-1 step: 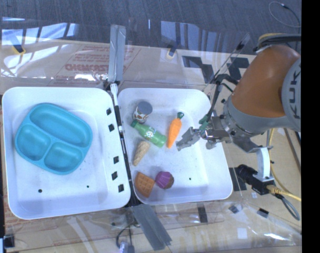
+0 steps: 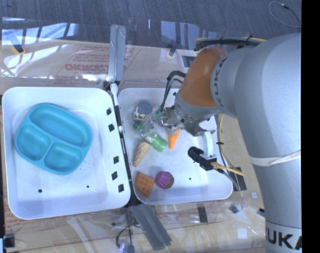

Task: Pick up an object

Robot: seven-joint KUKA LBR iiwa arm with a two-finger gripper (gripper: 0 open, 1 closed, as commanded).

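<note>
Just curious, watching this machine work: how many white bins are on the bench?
2. The left shallow white bin holds a blue three-compartment plastic tray. The right shallow white bin holds the small toys; the grey arm covers part of it, so some items may be hidden.

Evenly bright; glare along top

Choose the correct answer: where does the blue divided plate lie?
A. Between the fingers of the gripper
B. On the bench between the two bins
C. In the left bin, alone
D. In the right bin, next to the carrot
C: the blue divided plate lies flat in the left bin, and the small toys, such as the carrot and the purple piece, lie in the right bin.
</note>
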